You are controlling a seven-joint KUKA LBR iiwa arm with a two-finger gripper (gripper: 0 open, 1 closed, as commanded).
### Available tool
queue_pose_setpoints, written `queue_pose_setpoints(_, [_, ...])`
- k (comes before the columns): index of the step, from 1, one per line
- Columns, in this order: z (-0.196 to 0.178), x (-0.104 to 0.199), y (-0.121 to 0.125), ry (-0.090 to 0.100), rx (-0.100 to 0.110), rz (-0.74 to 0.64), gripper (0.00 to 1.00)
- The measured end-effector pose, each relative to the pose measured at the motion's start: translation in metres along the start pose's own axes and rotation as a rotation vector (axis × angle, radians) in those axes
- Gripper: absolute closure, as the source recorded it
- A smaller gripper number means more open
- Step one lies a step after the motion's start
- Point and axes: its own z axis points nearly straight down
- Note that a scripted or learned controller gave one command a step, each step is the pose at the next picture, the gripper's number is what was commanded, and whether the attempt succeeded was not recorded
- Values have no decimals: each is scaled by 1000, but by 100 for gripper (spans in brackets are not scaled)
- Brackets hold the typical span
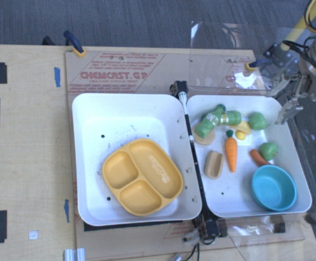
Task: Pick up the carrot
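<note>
Blue bowl: a round light-blue plastic bowl (273, 186) sits in the nearest corner of the right white bin (302, 167), nothing in it that I can see.
Yellow tray: a three-compartment yellow plastic tray (141, 175) lies in the left white bin (87, 145), well apart from the job in hand.
Carrot: the small orange plastic carrot with a green top (231, 151) lies flat on the right bin's floor, near its middle, green end pointing away from me and tip toward me.
Carrot's neighbours: a tan bread-like block (213, 163) lies just beside it on the left; an orange sausage-like piece (258, 157) and a green lumpy piece (268, 149) lie to its right.
Carrot's look: smooth, tapered, slim, with free floor along both long sides.
Far clutter: green and yellow toy food pieces (223, 118) are crowded at the bin's far side.
Tool: the grey metal tool (291, 105) hangs by the far right rim, well apart from the carrot; I cannot tell how its tips stand.
Progress: as I judge it, nothing is done yet; reaching, closing and lifting all remain.
</note>
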Motion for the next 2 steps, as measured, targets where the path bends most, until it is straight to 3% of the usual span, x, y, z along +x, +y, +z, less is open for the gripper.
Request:
queue_pose_setpoints(1, [148, 21, 51, -8, 2, -166, 0])
queue_pose_setpoints(2, [157, 75, 83, -6, 1, -178, 0])
